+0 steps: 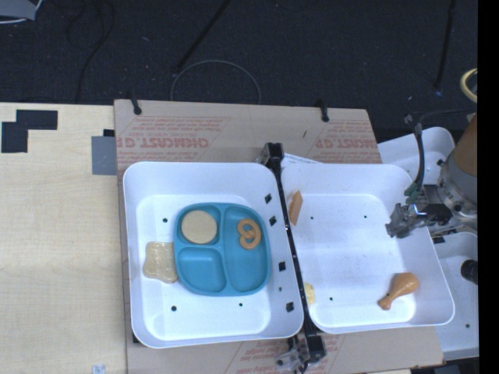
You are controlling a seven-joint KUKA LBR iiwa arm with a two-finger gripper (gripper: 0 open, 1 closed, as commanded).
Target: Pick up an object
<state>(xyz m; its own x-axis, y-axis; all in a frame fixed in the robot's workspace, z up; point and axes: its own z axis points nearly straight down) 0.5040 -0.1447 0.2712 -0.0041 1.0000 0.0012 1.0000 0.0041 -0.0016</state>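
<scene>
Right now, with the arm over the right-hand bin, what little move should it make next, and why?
Probably a short move toward the near right corner and down onto the toy drumstick. The gripper hangs at the right bin's far right side with nothing seen in it, and the drumstick lies alone on the bin floor, closer than any other object.

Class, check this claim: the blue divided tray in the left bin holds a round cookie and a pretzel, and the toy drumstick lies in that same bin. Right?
Not quite. The camera view shows the drumstick in the right bin. The blue tray, cookie and pretzel are in the left bin as stated.
</scene>
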